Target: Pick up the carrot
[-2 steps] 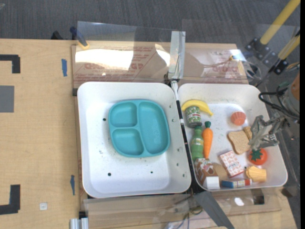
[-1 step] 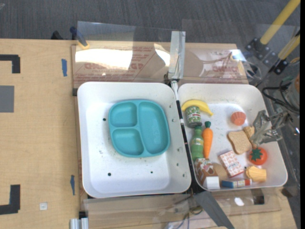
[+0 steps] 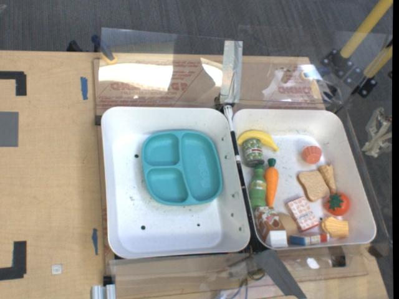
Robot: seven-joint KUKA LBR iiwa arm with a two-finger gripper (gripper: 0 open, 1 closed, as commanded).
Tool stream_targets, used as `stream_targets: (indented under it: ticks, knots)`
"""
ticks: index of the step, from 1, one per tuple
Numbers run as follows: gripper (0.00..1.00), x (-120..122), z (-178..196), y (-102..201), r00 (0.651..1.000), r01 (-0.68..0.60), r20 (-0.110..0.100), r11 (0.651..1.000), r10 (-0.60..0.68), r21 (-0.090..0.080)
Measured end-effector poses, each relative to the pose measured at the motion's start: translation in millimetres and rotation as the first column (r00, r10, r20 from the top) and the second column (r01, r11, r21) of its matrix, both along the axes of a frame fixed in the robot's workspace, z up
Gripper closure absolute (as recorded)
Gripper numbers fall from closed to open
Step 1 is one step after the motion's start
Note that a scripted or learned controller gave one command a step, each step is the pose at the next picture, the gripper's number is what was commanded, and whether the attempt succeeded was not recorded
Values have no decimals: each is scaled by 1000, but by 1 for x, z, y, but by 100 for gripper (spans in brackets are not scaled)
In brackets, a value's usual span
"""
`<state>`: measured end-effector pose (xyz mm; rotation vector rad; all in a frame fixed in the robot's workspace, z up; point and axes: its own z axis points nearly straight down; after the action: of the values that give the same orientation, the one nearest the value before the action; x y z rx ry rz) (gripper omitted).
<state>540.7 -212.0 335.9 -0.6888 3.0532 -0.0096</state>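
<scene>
The carrot [image 3: 272, 183] is orange with a small green top. It lies upright along the left side of the right bin [image 3: 349, 143]. A green bottle [image 3: 258, 187] lies right beside it on its left, touching or nearly so. A slice of toast [image 3: 312, 185] sits to the carrot's right with a gap between them.
The right bin also holds a banana [image 3: 258, 137], a green can [image 3: 252, 151], an orange round piece [image 3: 312, 154], a tomato [image 3: 337, 204], corn [image 3: 336, 227] and small boxes [image 3: 303, 213]. A teal divided plate [image 3: 182, 166] lies in the left bin [image 3: 118, 185].
</scene>
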Motion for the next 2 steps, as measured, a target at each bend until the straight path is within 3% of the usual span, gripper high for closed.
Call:
stream_targets:
  ticks: [1,2]
  knots:
    - [100,-35,-46,3,890,-456,-10,890,456,4]
    - [100,-32,-34,3,891,-453,-2,891,453,-1]
